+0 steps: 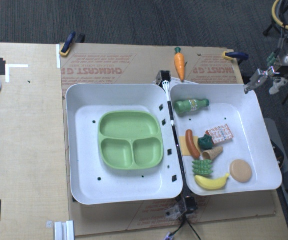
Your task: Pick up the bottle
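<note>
Green bottle [191, 105] lies on side, top-left of right bin [264, 134]. Gripper [256, 81] beyond bin's far-right corner, grasp state unclear.

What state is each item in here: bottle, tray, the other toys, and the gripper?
bottle: lying on its side in the right bin, near the far wall, ungrasped.
green tray: flat in the left bin.
banana: lying at the right bin's near edge.
hot dog: lying flat.
carrot: lying outside the bins, on the cardboard.
gripper: off the right bin's far right corner, holding nothing.
</note>
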### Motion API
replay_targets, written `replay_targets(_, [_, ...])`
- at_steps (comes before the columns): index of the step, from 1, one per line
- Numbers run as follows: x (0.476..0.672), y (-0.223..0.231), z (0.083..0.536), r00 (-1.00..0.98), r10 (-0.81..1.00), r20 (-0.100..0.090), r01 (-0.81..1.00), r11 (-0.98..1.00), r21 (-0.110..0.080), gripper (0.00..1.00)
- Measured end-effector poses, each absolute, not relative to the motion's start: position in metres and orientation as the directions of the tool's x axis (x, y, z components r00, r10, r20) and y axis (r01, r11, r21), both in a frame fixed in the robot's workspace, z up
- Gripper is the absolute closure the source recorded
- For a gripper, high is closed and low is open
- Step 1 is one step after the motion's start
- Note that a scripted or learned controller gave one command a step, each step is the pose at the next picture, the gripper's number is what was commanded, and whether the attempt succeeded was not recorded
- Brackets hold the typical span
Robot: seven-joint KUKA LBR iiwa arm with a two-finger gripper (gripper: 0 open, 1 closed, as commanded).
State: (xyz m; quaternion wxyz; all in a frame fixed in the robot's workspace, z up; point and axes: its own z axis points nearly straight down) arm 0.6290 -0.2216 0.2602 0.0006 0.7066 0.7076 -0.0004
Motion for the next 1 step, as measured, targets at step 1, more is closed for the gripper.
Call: replay_targets(1, [0.6296, -0.2216, 0.2701, -0.004, 1.000, -0.003, 1.000, 0.004, 0.001, 1.00])
